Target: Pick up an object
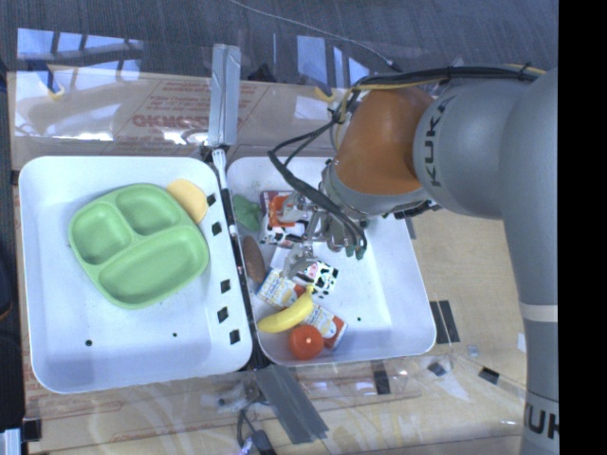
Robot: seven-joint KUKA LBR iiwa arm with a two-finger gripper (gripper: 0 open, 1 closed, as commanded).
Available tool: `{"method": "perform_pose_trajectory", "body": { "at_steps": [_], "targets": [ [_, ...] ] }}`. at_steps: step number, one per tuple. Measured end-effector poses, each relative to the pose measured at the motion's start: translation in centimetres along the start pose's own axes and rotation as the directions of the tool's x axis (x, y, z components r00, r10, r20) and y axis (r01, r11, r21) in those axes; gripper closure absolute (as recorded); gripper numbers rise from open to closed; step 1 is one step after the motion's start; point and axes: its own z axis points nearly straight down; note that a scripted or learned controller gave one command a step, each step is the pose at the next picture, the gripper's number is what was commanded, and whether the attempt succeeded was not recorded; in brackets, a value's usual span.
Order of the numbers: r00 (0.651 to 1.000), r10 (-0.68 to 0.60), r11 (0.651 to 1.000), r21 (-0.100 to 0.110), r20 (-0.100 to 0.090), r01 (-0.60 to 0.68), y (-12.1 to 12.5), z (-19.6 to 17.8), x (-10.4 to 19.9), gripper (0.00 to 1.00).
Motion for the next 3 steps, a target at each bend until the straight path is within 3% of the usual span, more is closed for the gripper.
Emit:
{"method": "perform_pose_trajectory", "body": {
  "at_steps": [1, 2, 3],
  "targets": [
    [0.988, -0.151, 0.988, -0.003, -0.019, 0.151, -1.6, -0.9, 7.0, 0.00],
    [0.998, -0.059, 0.998, 0.002, -0.004, 0.059, 0.4, 2.6, 3.6, 0.00],
    [0.995, 0.032, 0.999, -0.002, -0.090, -0.032, 0.8, 3.5, 0.3, 0.00]
  ]
}}
